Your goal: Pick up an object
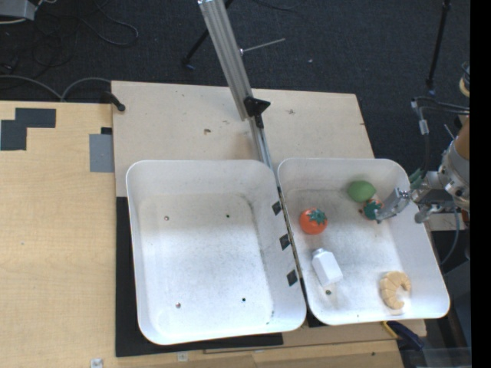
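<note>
The right bin (430, 271) holds a green ball (360, 190) near its far side, a red tomato-like object (312, 220) by its left wall, a white block (326, 267) toward the front, and a tan croissant-shaped piece (395, 290) in the front right corner. My gripper (390, 205) reaches in over the bin's right rim, low and just right of the green ball. A small teal and red thing (372, 209) sits at its tip, below the ball. I cannot make out whether that thing is gripped or only touched.
The left bin (153, 313) lies beside the right one, with black clips (285, 241) along the shared wall. A slanted metal rail (234, 67) rises behind the bins. The arm's wrist (449, 182) hangs past the right rim.
</note>
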Controlling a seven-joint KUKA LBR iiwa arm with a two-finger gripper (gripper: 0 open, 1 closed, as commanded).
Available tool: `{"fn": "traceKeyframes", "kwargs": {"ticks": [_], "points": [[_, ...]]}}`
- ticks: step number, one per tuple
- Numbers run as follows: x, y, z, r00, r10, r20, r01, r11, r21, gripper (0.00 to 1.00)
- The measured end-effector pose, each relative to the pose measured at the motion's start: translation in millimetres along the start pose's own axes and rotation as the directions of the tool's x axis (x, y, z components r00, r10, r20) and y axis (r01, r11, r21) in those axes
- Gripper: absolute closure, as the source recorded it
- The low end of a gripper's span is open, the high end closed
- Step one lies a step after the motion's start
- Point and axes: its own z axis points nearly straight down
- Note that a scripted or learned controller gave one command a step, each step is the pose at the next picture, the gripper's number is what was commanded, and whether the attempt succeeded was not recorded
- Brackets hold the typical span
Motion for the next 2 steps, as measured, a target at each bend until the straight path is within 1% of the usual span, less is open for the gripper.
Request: {"fn": "traceKeyframes", "kwargs": {"ticks": [1, 2], "points": [[0, 0, 0, 1.0, 0.002, 0.0, -0.002, 1.0, 0.0, 0.0], [-2, -6, 63, 1.0, 0.002, -0.002, -0.002, 1.0, 0.006, 0.0]]}}
